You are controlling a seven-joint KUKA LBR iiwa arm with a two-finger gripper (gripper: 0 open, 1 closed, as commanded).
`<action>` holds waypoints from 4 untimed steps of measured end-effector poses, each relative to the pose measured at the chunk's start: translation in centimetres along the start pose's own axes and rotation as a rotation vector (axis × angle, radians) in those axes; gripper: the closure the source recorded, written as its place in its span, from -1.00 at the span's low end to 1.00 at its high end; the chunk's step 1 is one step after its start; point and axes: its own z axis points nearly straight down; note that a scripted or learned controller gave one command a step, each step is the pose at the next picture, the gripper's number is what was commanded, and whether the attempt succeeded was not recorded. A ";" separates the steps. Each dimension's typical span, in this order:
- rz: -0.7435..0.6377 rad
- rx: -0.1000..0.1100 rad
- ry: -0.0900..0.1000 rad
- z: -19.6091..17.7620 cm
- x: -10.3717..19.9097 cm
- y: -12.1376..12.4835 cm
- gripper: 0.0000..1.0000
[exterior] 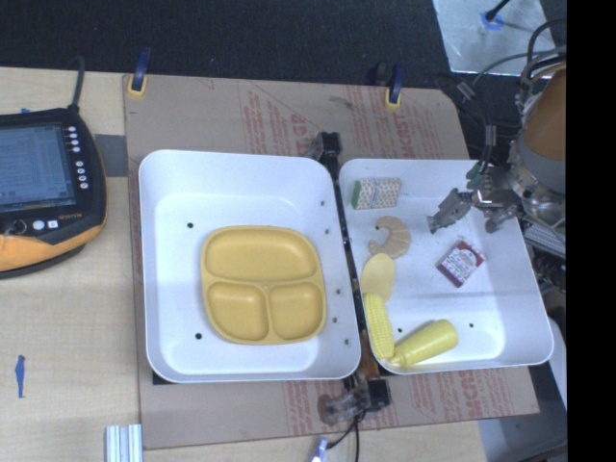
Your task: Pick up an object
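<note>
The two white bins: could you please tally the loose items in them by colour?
Yellow: 4: divided plate, spoon, corn cob, bottle
Tan: 1: croissant
Red: 1: packet
Green and white: 1: box
Total: 7

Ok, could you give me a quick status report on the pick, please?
Gripper open, above right bin, holding nothing. Red packet nearest, just below it. Nothing in the way.
</note>
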 end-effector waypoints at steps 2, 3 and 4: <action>0.001 0.002 -0.002 14.4 1.4 8.0 -1.00; 0.000 -0.001 -0.001 14.3 2.6 10.2 -1.00; 0.004 -0.002 0.000 11.8 2.7 9.4 -1.00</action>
